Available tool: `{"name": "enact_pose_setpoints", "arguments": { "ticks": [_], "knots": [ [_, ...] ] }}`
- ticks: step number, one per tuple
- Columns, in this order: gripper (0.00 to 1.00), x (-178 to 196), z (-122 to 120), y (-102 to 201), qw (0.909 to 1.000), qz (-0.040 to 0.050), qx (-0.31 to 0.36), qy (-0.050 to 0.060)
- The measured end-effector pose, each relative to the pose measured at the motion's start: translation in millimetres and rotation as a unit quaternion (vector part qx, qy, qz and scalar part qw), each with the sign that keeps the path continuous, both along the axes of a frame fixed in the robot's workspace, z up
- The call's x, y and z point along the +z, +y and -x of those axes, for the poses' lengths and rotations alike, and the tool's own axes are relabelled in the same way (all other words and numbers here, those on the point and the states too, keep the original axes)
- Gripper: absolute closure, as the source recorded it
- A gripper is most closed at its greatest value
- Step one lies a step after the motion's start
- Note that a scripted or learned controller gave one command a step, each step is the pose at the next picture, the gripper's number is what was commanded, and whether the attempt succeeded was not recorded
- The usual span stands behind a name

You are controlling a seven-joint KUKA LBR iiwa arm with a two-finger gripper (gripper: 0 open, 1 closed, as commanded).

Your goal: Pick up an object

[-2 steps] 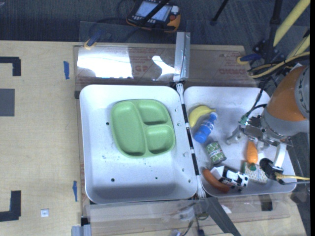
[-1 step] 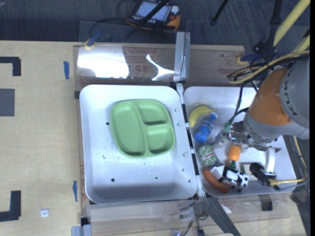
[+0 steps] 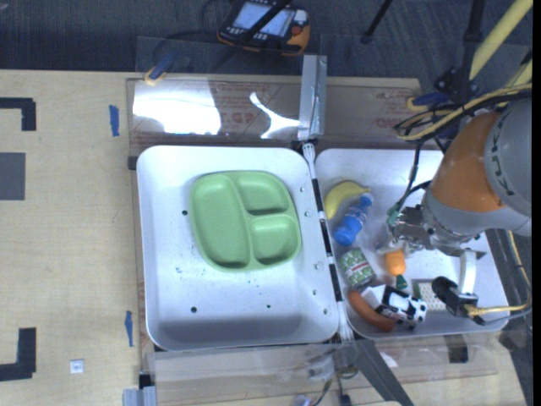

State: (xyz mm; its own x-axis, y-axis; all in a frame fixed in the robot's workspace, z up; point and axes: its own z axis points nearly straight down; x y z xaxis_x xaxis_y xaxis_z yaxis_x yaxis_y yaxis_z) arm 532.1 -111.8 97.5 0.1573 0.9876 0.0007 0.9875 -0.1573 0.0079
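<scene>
Nearest the lens, a red-orange elongated object point(image 3: 365, 309) is lying against the front wall of the right bin point(image 3: 385, 172). It is curving along the bin's front left corner. A small black-and-white toy point(image 3: 406, 307) is resting just beside it, touching its right end.

Behind these, a green, red and white packet point(image 3: 357, 267) is lying flat near the bin's left wall. A blue bottle point(image 3: 351, 222) is lying tilted behind the packet. A yellow rounded object point(image 3: 342, 194) is sitting behind the bottle, touching it, at the back left of the bin.

The grey arm point(image 3: 473, 184), with its orange band, is reaching in from the right over the right bin. The gripper point(image 3: 397, 245) is hanging over the middle of that bin. A small orange object point(image 3: 394, 263) is showing directly below it, between the packet and the toy. Whether the gripper is open or closed, and whether it is gripping the small orange object, cannot be told from this view.

The left bin point(image 3: 169, 294) is holding a green divided plate point(image 3: 245, 218), which is lying flat toward the back right of the bin, well apart from the gripper.

Both bins are sitting side by side on the pale wooden bench point(image 3: 59, 252).
</scene>
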Motion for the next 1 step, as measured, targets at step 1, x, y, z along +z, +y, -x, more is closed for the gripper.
{"name": "enact_pose_setpoints", "arguments": {
  "ticks": [1],
  "knots": [
    [1.00,86.6,37.6,21.5,0.9914,0.0007,0.131,0.003]
  ]
}}
